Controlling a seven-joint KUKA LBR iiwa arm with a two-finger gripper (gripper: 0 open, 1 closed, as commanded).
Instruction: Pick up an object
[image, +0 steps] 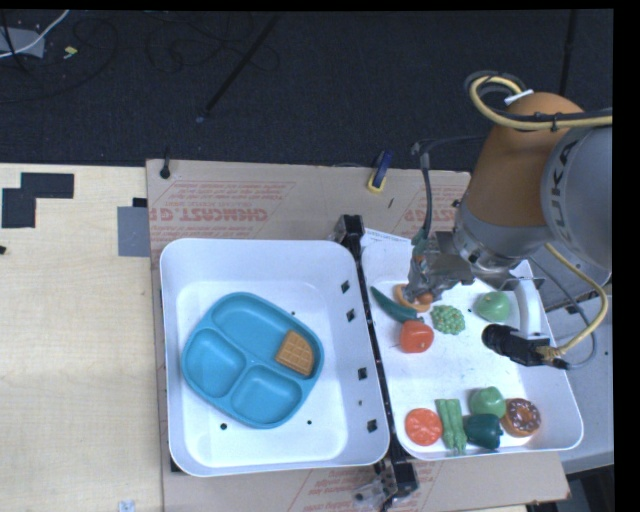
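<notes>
Because the jaws (425, 285), whose state I cannot tell, crowd a small orange toy (409, 296) in the right white bin (570, 400), the neighbouring dark green pepper (395, 305) could jam the grasp.

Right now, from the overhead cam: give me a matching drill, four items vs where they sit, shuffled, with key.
Items:
1. waffle piece
2. donut
3. tool
4. blue tray

Places:
A. near right corner of the right bin
B. over the far left part of the right bin
C. flat in the left bin
D. in a compartment of the blue tray

Pairs: 1-D, 2-A, 3-B, 4-C
</notes>
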